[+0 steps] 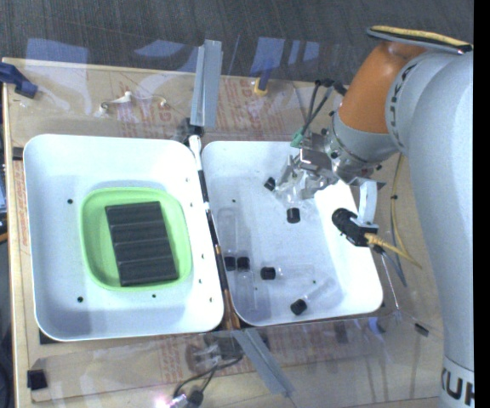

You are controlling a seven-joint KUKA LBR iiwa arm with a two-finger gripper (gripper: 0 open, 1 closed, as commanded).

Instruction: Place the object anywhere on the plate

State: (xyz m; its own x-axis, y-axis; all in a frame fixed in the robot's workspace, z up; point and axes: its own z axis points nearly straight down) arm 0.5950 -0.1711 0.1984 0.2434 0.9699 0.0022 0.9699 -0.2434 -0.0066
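From the overhead camera you see the claw [293, 195] low over the right bin [253, 308]; whether it is apart or together, you cannot tell; the green plate [94, 228] (already bearing a dark ridged block [141, 243]) sits in the left bin [49, 228]; small black objects [268, 273] lie loose in the right bin, so you are likely at the picking step; next, lift one and carry it left.

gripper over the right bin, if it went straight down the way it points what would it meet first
Likely the small black piece just under the gripper, or the white floor of the right bin beside it; depth is hard to judge from this slanted view.

Two bins [58, 168], one plate [92, 219]
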